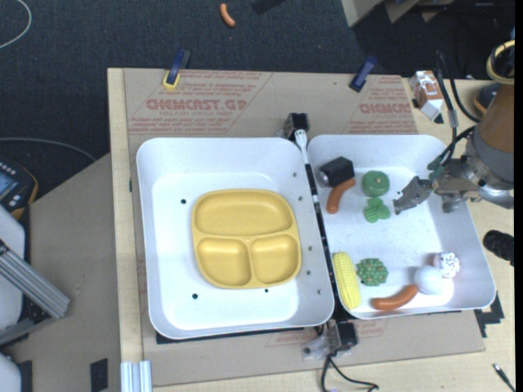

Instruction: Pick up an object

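The right bin [470, 243] holds several toy foods. A black block [336, 171] and an orange sausage [338, 196] lie at its far left. Beside them are a round green piece [376, 183] and a smaller green piece [377, 212]. Along the front lie a corn cob [346, 279], a broccoli [373, 271], a second sausage [394, 300], a white ball [433, 282] and a speckled white piece [448, 261]. My gripper [431, 198] hangs over the bin's right half, to the right of the green pieces. It is open, with only bin floor between its fingers.
The left bin [159, 219] carries a yellow divided plate [245, 237]. A black hinge strip [312, 202] runs between the bins. Cables and a box [426, 92] lie at the bench's far right corner. The grey arm [498, 149] enters from the right.
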`<state>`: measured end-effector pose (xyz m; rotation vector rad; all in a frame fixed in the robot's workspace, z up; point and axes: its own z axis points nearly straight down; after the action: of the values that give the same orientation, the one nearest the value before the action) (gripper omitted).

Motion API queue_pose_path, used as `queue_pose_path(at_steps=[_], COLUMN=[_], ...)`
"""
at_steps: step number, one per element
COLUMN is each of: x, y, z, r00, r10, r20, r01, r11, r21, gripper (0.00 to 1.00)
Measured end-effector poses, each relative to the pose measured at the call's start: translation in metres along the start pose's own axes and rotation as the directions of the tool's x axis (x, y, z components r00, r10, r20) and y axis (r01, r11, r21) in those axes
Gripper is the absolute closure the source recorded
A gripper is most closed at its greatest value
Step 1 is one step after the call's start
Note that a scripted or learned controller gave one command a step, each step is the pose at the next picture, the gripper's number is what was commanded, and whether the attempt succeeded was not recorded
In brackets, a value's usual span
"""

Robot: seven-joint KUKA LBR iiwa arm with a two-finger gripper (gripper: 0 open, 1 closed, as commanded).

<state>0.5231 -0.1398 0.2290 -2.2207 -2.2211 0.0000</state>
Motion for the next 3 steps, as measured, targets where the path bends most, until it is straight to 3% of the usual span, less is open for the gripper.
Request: queue_pose_path(at_steps=[2,3], x=[0.015,0.016], y=[0.006,0.005], z=[0.121,0.146], r00=[1.0,1.0], r10=[0.0,0.0], r20=[-0.003,-0.002], r01=[0.0,0.0], r11=[1.0,1.0], r21=[0.008,0.005], gripper=[0.0,0.0])
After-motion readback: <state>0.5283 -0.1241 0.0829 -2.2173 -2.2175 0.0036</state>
